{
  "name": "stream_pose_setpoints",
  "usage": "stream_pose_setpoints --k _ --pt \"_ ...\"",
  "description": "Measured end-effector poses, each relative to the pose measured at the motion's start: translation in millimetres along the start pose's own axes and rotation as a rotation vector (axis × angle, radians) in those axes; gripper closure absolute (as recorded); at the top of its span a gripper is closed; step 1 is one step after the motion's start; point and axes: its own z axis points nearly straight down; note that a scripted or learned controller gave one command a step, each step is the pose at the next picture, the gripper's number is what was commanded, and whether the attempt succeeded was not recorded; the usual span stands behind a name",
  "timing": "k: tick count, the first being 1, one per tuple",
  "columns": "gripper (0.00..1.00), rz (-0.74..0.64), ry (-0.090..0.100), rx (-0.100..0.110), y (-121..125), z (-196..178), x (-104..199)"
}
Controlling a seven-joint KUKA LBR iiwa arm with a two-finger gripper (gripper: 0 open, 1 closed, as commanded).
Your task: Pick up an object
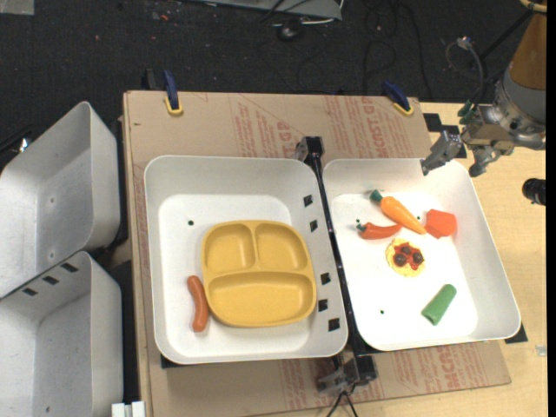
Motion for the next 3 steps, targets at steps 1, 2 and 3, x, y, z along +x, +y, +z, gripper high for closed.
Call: stream_pose_setpoints --k 1,2,3 --pt "0.0 -0.002 -0.002 -0.011 2 -6 0" --pt "0.0 -0.005 -0.001 -0.007 12 51 3" --pt "0.0 -0.004 0.0 -0.004 11 114 10"
